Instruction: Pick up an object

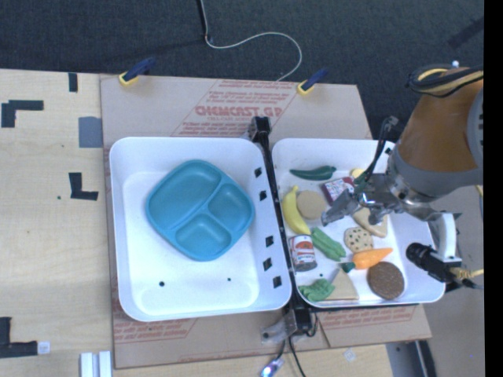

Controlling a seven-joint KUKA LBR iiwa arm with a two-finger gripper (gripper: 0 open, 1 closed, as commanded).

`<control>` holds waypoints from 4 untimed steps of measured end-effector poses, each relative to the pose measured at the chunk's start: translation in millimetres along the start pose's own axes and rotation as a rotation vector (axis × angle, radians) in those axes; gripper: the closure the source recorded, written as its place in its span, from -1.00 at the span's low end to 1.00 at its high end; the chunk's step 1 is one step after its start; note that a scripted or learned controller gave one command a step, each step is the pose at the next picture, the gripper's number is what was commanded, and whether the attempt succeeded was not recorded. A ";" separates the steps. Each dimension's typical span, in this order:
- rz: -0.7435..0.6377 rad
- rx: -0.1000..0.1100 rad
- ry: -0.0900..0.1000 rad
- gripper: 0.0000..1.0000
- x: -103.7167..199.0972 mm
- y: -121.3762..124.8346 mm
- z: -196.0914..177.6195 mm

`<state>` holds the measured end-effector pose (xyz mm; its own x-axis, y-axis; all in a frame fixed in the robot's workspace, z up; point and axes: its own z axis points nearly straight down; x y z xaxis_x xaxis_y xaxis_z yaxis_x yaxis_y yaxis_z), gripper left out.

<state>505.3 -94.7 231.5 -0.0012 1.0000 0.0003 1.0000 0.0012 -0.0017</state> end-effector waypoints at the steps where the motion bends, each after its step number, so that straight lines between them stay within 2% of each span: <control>1: -0.006 -0.005 0.001 -1.00 60.7 -22.1 -78.7; 2: -0.002 0.001 0.000 1.00 58.3 -21.8 -84.5; 3: -0.003 0.007 0.001 1.00 110.6 -22.8 -11.2; 4: -0.008 -0.010 0.002 1.00 174.6 -21.1 -125.5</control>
<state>484.2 79.8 357.1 -0.0096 1.0000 0.0027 0.9999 0.0096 0.0086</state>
